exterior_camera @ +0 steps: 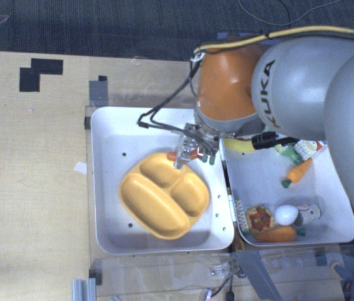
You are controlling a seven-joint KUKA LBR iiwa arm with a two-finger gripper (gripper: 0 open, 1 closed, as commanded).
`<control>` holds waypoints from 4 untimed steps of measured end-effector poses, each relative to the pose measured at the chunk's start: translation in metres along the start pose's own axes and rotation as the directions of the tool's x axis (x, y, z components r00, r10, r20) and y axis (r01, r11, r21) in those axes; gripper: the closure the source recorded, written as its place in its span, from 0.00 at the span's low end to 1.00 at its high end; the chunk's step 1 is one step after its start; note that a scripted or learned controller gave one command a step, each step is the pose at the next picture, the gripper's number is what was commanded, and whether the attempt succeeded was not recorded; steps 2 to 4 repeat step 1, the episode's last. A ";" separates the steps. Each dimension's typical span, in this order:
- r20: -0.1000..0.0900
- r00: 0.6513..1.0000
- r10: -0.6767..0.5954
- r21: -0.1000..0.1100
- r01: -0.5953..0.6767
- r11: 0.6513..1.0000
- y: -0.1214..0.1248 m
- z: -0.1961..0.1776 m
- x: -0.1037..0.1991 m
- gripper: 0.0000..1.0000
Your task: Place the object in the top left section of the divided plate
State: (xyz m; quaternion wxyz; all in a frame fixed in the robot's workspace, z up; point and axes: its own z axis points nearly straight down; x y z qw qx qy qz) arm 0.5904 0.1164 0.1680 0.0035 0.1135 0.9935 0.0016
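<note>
A yellow divided plate (164, 196) lies in the left white bin (111, 168), with one long section toward the lower left and two smaller ones toward the upper right. My gripper (189, 154) hangs just above the plate's upper edge, under the orange wrist band. A small orange-red bit shows at its tip, over the rim of the plate's top section; I cannot tell whether it is an object held between the fingers.
The right bin (336, 187) holds a yellow banana (239, 145), a small bottle (302, 148), a carrot (297, 172), a white egg-like ball (286, 215), a printed packet (258, 218) and another orange piece (275, 234). The arm's bulk covers the upper right.
</note>
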 end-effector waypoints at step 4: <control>0.004 0.997 -0.082 -0.001 0.082 0.997 0.017 -0.051 -0.024 1.00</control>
